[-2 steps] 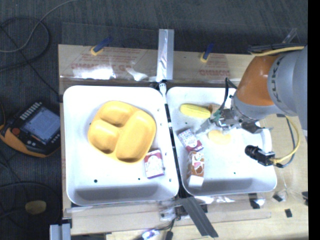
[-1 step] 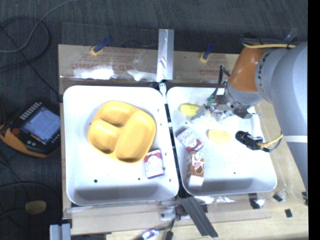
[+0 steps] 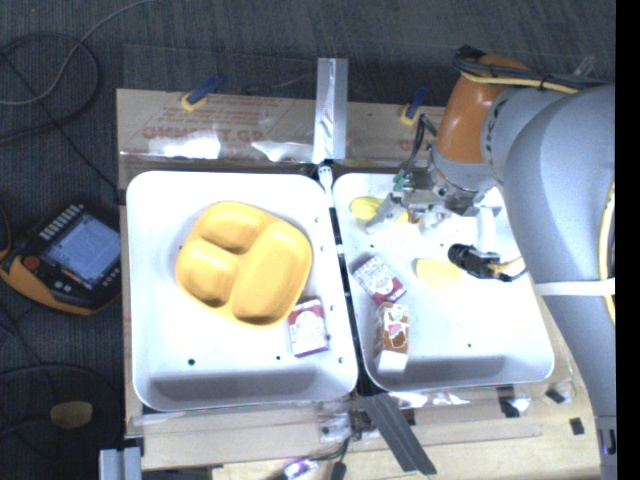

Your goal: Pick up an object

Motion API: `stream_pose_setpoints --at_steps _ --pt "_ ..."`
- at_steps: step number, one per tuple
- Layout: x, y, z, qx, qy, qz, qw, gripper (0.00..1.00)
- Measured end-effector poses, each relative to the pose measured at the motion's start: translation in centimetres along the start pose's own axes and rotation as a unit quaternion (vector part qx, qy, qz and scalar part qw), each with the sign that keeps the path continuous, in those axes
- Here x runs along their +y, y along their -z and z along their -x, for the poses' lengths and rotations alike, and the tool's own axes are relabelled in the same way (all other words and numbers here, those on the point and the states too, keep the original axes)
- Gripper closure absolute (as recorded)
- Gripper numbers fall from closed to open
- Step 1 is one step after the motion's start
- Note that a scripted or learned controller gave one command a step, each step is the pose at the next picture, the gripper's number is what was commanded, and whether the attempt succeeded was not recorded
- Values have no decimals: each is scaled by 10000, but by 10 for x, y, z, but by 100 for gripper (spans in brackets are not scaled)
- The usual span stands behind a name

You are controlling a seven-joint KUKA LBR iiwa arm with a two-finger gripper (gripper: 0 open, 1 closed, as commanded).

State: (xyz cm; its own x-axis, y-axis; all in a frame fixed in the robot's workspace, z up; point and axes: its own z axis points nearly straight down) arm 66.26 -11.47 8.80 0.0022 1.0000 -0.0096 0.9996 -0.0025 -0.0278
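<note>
Small carton [image 3: 393, 334], print unreadable, lies below the gripper [image 3: 425, 200], state unclear.

A large yellow lobed object [image 3: 243, 259] (soft-looking, like a moulded cushion) lay in the left bin, filling its middle. Just beside its near right edge a small pink-and-white carton [image 3: 308, 328] stood tilted. In the right bin a similar pink-patterned packet [image 3: 378, 277] lay near the left wall, a brown-and-white carton [image 3: 393, 334] nearer, a pale yellow flat piece [image 3: 436, 272] mid-bin, and a small yellow item [image 3: 364, 208] at the far left corner.
</note>
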Motion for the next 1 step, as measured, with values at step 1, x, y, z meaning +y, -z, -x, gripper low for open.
stream_pose_setpoints --at_steps 1 --pt "4 50 29 42 -515 130 9986 0"
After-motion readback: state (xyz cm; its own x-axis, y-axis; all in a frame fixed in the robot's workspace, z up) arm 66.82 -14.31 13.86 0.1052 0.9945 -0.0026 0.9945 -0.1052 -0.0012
